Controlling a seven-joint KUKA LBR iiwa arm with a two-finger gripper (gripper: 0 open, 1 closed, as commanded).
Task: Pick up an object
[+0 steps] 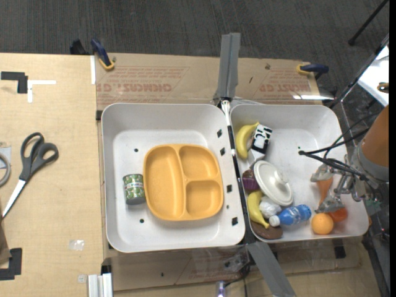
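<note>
Far off to the gripper's left, out on the bare wooden bench, lies a pair of scissors (31,159). Closer in, still well to its left, sits the left bin (117,228), and inside it a small green can (133,189) stands just beside a yellow tray (184,182) with 3 compartments.

Next comes the right bin (291,119), the one the gripper is working in. Along its left wall, well away from the gripper, 1 banana (244,140) curves beside a black-and-white block (262,138). Below those, a white lid (273,182) with a knob leans over something dark purple (249,180), and a 2nd banana (254,207) runs down to a brown disc (267,231). A clear bottle with a blue label (289,215) lies on its side between that heap and the gripper.

Just left of and below the gripper rests an orange ball (322,223), near it but apart from it. An orange cone-shaped piece (324,187) stands right against the metal of the gripper (337,198), which is low in the bin's right end beside something red (338,214). From here I cannot tell whether it is released or clenched, nor whether it has anything in its grasp.
</note>
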